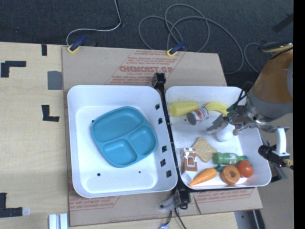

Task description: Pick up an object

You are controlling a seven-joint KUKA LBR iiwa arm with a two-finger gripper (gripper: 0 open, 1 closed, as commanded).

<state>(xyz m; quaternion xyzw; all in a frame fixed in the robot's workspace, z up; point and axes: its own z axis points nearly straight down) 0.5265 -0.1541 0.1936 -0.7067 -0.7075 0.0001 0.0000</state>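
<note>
The arm (pixel 274 82) is reaching in from the right edge of the frame, its orange band showing above the grey wrist. The gripper (pixel 224 126) is hanging low over the middle of the right bin (pixel 252 181), its dark fingers (pixel 215 125) pointing left and downward. A small white object (pixel 223 135) is sitting right at the fingertips, but I cannot tell whether the fingers are clamping it or merely standing over it.

Around it in the right bin, a yellow pepper (pixel 180 109) is lying at the upper left beside a small can (pixel 197 115), and a banana (pixel 217 108) is lying just above the gripper. A slice of bread (pixel 205 149) is resting near the bin's centre, with a small brown carton (pixel 189 159) to its left. Along the lower edge, a carrot (pixel 204 176), a donut (pixel 230 174) and a tomato (pixel 245 168) are sitting in a row, with a green bottle (pixel 228 158) just above them.

In the left bin (pixel 76 99), a blue divided plate (pixel 124 136) is lying flat in the middle. Both bins are sitting on a sheet of cardboard (pixel 143 66) in the frame's centre.
</note>
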